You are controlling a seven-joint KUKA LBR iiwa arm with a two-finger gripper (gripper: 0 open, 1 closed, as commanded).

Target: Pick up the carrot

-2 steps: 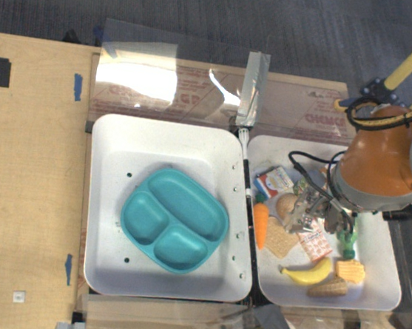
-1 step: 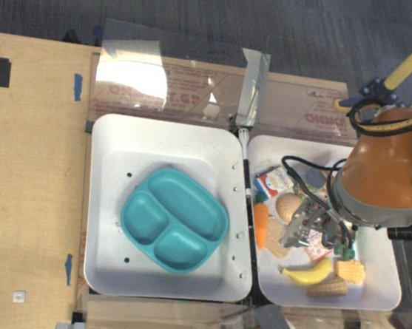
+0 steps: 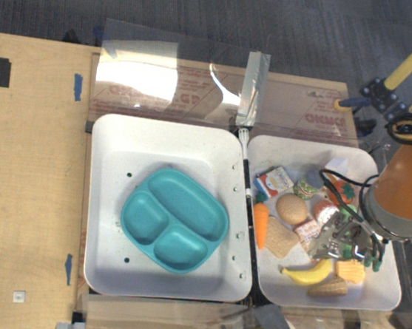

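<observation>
Several foods crowd the carrot (image 3: 260, 225), cracker (image 3: 281, 238) touching; gripper (image 3: 342, 242) nearby, grip state unclear.

From my seat, the carrot (image 3: 259, 225) lies hard against the left wall of the right bin (image 3: 387, 298), with a cracker (image 3: 281, 239) touching its right side and a carton (image 3: 274, 182) just above. I see open floor below it, lower left of that bin. My end effector (image 3: 344, 242) sits over the clutter at centre right, beside the banana (image 3: 309, 272). The left bin (image 3: 104, 207) is crowded only by a teal tray (image 3: 175, 219).
</observation>
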